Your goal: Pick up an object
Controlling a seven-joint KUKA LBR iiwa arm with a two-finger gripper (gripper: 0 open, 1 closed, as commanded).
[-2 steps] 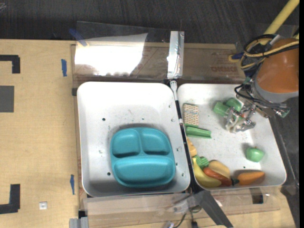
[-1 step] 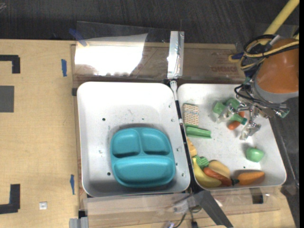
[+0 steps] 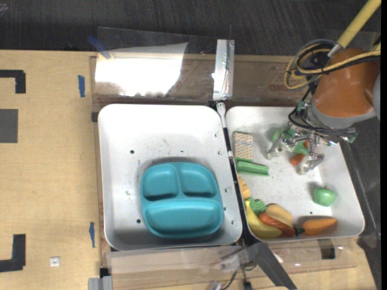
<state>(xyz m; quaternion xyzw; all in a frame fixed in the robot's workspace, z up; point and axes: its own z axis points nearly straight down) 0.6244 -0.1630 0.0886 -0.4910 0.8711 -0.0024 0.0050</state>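
From my remote seat I see the arm (image 3: 344,86) reaching in from three o'clock, its orange band sitting over the far corner of the right bin (image 3: 354,186). The gripper (image 3: 297,150) hangs low in that bin's upper half, with a small orange-red piece (image 3: 297,158) right at its tip; I cannot tell how wide the jaws stand or whether they clasp that piece. At about nine o'clock from the gripper lies a tan waffle-like block (image 3: 243,144), and just below it a green bean-shaped toy (image 3: 252,168). At five o'clock from the gripper rests a green pepper-like toy (image 3: 325,196). Along the bin's near edge, at six o'clock, a banana (image 3: 261,225), a red-and-yellow piece (image 3: 277,216) and an orange carrot-like toy (image 3: 318,225) crowd together. The left bin (image 3: 121,162) carries a teal divided tray (image 3: 181,199) toward its near side.
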